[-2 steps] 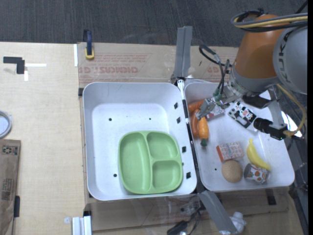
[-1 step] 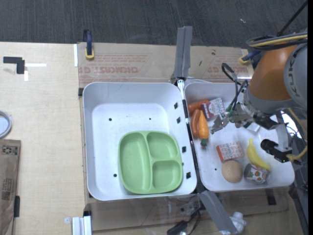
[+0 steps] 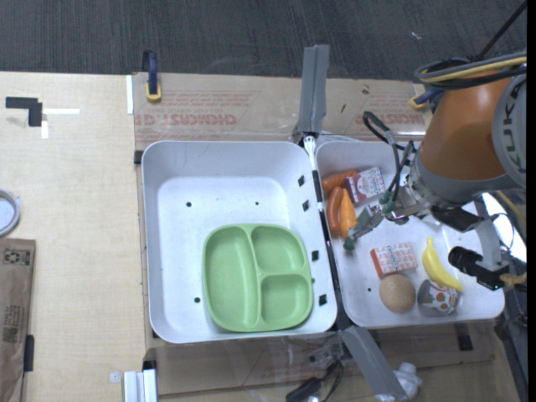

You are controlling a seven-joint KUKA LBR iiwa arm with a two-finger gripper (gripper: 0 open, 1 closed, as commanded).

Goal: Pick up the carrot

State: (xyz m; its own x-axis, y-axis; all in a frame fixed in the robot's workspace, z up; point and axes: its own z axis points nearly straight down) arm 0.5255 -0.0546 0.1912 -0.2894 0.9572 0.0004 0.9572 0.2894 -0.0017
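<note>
- Carrot [image 3: 339, 210] lies by the left wall of the right bin [image 3: 494, 312], top-left part; gripper [image 3: 362, 224] hangs just right of it, tips near its lower end.
- Fingers look slightly spread w/ nothing between, but view's poor.
- Open floor mid-bin, btw carrot & snack box [image 3: 393, 259].
- Left bin [image 3: 167, 224]: 1 green tray [image 3: 256, 277], bare white floor round it.
- Right bin: 1 carrot, 1 banana [image 3: 439, 265], 1 round fruit [image 3: 397, 292], 2 packets, 1 cup [image 3: 437, 298].
- Wood bench [image 3: 67, 191], dark floor beyond.
</note>
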